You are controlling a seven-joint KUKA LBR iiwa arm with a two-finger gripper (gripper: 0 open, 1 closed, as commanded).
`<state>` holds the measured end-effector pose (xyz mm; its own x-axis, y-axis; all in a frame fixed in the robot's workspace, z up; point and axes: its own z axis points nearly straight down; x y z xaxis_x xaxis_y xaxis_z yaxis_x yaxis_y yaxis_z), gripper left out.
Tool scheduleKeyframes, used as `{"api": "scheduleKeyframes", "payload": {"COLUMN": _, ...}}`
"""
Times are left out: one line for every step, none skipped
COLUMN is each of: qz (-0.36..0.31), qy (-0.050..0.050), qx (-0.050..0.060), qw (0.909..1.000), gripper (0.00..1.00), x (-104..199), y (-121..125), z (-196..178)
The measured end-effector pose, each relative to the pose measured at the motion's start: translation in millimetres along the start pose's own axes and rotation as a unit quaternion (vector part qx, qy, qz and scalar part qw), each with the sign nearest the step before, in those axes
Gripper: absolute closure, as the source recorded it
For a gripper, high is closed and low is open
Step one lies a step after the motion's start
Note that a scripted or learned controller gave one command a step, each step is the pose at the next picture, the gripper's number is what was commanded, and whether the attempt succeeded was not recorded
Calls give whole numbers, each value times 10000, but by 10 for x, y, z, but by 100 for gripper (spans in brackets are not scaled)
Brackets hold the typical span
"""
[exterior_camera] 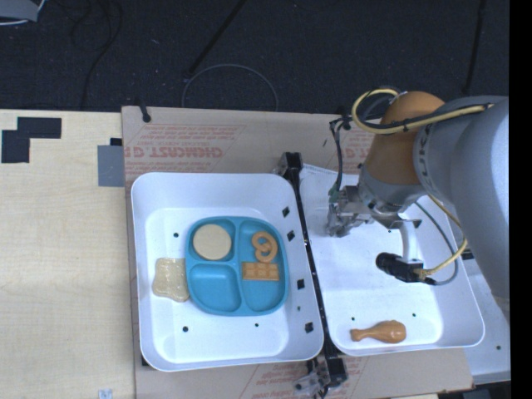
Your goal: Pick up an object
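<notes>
A tan toy chicken drumstick (379, 332) lies near the front edge of the right bin (432, 322). In the left bin (158, 306) a blue divided plate (237, 266) carries a round tan cookie (211, 241), an orange pretzel (264, 245) and an orange waffle piece (260, 271). A pale toast slice (170, 278) rests just left of the plate. My gripper (341, 223) hangs low over the back left of the right bin, well behind the drumstick, and I see nothing held in it.
A black divider (301, 248) runs between the two bins. Cables (416, 264) loop off the wrist over the right bin's middle. Brown cardboard (208, 144) lies under the bins, with a pale wooden bench top (58, 264) to the left.
</notes>
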<state>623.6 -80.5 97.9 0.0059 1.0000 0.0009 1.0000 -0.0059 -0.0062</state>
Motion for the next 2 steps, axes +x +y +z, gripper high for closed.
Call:
{"api": "scheduleKeyframes", "payload": {"qz": 5, "qy": -5, "qx": -44, "qw": 10000, "gripper": 100, "x": -11, "y": -18, "z": -635}}
{"api": "scheduleKeyframes", "payload": {"qz": -30, "qy": -8, "qx": -53, "qw": 10000, "gripper": 100, "x": -20, "y": 2, "z": -1274}}
